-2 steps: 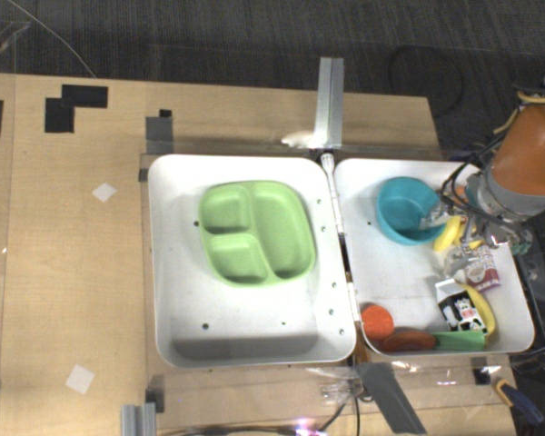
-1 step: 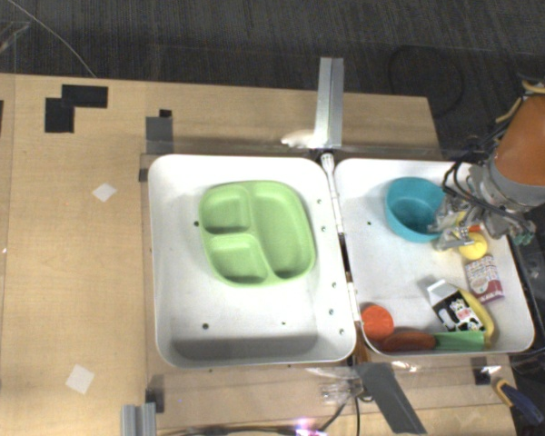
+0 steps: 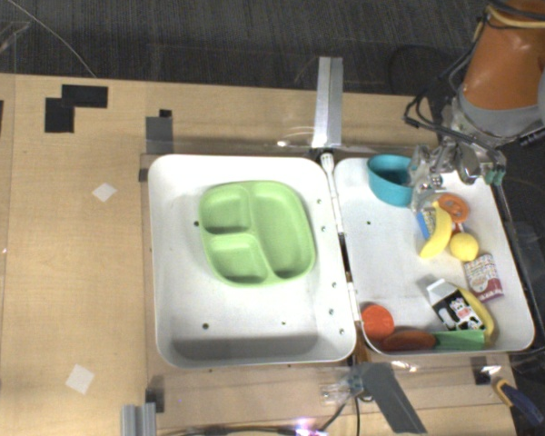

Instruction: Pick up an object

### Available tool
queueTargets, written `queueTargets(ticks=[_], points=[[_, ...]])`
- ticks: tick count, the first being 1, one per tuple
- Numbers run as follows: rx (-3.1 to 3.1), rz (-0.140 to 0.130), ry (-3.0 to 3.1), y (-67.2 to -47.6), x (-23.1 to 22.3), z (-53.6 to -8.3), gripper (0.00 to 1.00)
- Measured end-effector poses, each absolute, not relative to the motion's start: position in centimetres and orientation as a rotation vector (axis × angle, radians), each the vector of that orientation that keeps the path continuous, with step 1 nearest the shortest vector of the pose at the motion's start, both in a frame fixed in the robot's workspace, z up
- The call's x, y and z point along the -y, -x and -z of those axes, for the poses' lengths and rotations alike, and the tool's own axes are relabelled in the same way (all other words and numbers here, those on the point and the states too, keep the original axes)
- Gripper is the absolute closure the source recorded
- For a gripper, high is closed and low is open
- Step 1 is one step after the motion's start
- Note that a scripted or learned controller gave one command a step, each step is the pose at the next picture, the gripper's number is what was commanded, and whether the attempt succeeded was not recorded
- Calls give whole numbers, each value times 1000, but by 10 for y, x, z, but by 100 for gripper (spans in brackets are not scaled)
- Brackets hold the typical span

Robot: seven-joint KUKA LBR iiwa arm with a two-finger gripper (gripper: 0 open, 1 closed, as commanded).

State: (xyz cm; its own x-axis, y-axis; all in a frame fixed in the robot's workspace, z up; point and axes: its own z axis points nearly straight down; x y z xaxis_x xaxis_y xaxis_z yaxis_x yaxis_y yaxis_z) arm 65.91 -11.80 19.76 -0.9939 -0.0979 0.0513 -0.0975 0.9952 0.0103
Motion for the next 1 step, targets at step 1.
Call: queueTargets(ticks=[1], points=[[3153,1,100,-631,69,-277,100]])
